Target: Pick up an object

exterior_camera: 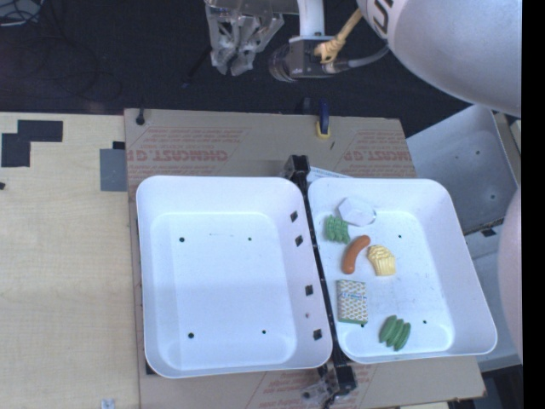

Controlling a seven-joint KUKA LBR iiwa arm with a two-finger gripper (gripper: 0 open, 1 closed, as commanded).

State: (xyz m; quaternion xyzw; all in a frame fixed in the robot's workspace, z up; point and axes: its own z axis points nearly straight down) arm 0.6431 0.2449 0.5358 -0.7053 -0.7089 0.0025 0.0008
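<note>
My gripper [239, 54] hangs high at the top of the camera view, above the far edge of the bench and well clear of both bins. Nothing shows between its fingers. The right bin [460, 228] holds several small items: a white piece [357, 212], a green ridged piece [335, 228], an orange sausage [355, 254], a yellow piece [381, 260], a patterned rectangular pack [351, 302] and a green pod-like piece [394, 332].
The left bin [162, 228] sits beside the right one, joined by a black clip strip [308, 262]. Both rest on a cardboard sheet [255, 147]. The grey arm [451, 32] fills the upper right. Pale bench surface [60, 271] lies at left.
</note>
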